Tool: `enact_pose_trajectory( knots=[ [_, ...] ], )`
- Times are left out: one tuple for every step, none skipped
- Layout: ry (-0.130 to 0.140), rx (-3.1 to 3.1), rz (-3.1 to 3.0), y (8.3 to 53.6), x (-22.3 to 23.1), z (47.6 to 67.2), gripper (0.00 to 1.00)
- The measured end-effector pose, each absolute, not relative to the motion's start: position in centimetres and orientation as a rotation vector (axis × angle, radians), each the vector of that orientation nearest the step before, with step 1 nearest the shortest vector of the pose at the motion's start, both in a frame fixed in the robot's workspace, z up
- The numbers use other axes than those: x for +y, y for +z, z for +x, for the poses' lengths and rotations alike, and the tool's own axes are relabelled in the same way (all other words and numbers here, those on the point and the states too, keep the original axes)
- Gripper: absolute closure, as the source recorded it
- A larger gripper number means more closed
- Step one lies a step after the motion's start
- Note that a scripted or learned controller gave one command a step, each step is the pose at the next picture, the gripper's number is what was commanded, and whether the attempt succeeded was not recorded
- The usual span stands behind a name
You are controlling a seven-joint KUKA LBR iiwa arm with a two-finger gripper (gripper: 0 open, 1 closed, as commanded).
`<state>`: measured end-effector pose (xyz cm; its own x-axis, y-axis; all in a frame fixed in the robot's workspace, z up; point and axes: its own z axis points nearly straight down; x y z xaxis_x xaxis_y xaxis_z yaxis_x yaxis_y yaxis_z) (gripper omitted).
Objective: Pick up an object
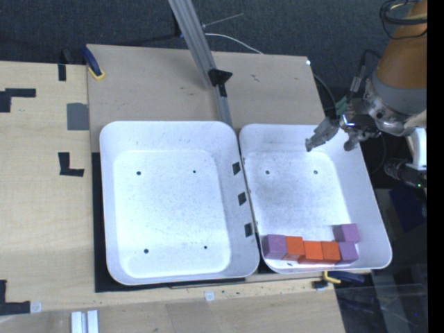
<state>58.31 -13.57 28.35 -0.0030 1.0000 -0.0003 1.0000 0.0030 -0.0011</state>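
Observation:
Several blocks lie in a row along the near edge of the right bin [361, 186]: a purple block [275, 245] at the left, orange blocks [312, 250] in the middle, and purple blocks [347, 241] stacked at the right end. My gripper [334, 137] hangs over the far right corner of that bin, well away from the blocks. Its two fingers [318, 137] are spread apart with nothing between them.
The left bin [111, 186] sits beside the right one, with small black clips along the seam. A slanted metal rail [198, 44] rises from behind the bins. A yellow-and-blue clamp [94, 64] rests at the bench's far left corner.

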Motion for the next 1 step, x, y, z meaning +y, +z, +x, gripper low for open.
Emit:
enact_pose_trajectory(
  knots=[
    [0.003,-2.227,-2.207,23.38,-5.07,61.97,0.0]
  ],
)
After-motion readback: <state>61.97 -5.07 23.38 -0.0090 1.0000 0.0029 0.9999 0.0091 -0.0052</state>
